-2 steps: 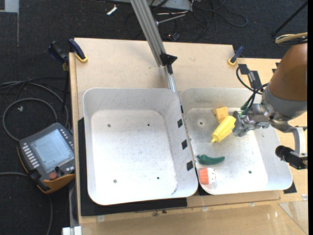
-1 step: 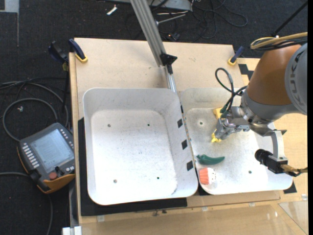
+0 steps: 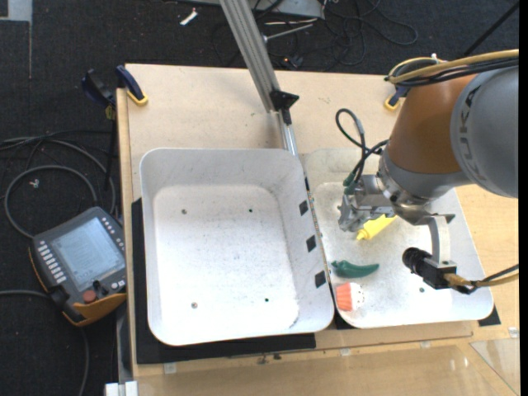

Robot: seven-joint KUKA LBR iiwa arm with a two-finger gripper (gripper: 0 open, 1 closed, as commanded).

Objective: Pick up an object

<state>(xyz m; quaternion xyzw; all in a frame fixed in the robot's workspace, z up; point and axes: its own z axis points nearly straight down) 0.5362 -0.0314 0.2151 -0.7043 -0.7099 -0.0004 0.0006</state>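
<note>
I'm looking down on the right bin [image 3: 462,299], where the gripper [image 3: 353,213] is hanging low over the floor, close to the wall it shares with the left bin [image 3: 219,238]. A yellow object [image 3: 374,227] is lying just beside the gripper, on its right; whether it sits between the jaws or merely next to them, I cannot tell, and I cannot tell if the jaws are clenched or released either. A green object [image 3: 355,267] is resting nearer the front, and a red-and-white object [image 3: 349,296] is sitting close to the bin's front corner. I'm judging the yellow piece to be the target. To do this well, I'm wanting the jaws centred across its narrow width before any lift, rising straight and slowly, staying clear of that wall.
</note>
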